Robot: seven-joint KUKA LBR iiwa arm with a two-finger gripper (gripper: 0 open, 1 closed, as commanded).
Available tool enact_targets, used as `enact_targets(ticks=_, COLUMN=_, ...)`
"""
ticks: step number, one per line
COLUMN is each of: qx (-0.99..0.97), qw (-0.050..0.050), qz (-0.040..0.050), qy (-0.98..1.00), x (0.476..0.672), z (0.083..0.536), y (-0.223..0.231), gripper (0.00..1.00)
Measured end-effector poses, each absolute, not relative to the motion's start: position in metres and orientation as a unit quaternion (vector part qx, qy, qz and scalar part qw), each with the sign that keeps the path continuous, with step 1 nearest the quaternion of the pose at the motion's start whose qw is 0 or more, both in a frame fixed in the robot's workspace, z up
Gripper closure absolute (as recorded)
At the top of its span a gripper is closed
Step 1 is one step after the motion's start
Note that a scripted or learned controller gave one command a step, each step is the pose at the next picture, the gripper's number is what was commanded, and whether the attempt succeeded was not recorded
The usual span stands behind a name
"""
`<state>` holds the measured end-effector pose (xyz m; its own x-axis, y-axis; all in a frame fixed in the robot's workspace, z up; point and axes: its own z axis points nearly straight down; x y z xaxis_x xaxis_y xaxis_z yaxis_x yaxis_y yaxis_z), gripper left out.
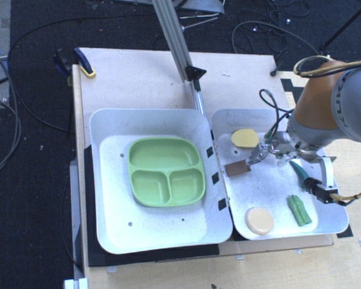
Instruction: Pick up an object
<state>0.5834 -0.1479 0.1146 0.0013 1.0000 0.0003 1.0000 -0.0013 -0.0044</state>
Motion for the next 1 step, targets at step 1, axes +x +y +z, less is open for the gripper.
enact_targets(ticks=1, qx=-0.707, qw=-0.001, qz=-0.0013, qy=-0.707, x=0.5854, z=0.0947, y=-0.1477, gripper=0.0)
